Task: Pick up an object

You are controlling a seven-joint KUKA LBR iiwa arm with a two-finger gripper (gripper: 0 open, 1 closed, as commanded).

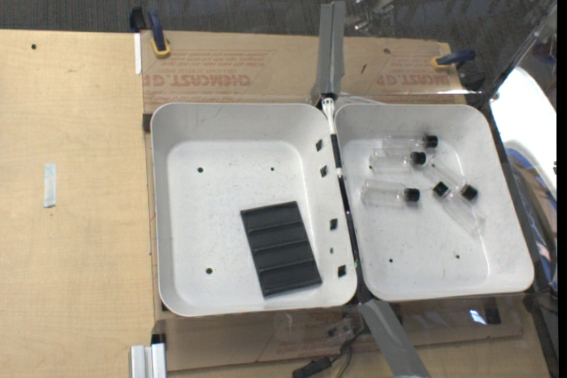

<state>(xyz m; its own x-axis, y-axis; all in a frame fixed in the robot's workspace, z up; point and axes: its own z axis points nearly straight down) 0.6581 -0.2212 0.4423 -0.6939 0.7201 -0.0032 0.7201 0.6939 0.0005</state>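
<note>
Ribbed block (281,249) in left bin (177,128), vials (416,173) in right bin (496,270)

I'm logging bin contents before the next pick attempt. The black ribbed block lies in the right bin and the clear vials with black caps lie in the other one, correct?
Not quite. The camera view shows the black ribbed block in the left bin, not the right. The clear vials with black caps lie in the other one, the right bin.

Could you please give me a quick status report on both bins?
Left bin: black ribbed block lying flat, untouched. Right bin: clear vials with black caps, clustered. Nothing picked yet.
</note>
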